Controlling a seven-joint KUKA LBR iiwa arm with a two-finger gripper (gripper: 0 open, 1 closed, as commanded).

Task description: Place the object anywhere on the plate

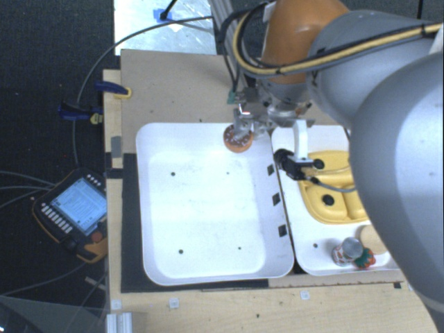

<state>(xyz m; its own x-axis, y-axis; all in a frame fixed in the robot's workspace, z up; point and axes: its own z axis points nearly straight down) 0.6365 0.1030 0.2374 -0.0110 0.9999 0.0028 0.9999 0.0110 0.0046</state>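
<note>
A small round brown object (238, 139) hangs at the gripper (241, 132), clamped between its fingers above the left bin's (201, 207) far right corner; both bins sit on a tan surface (173, 89).

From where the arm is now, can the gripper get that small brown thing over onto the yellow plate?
Probably yes. The gripper sits right over the small brown object at the left bin's far edge, and the yellow plate lies just across the divider in the right bin, though the arm covers part of it.
</note>
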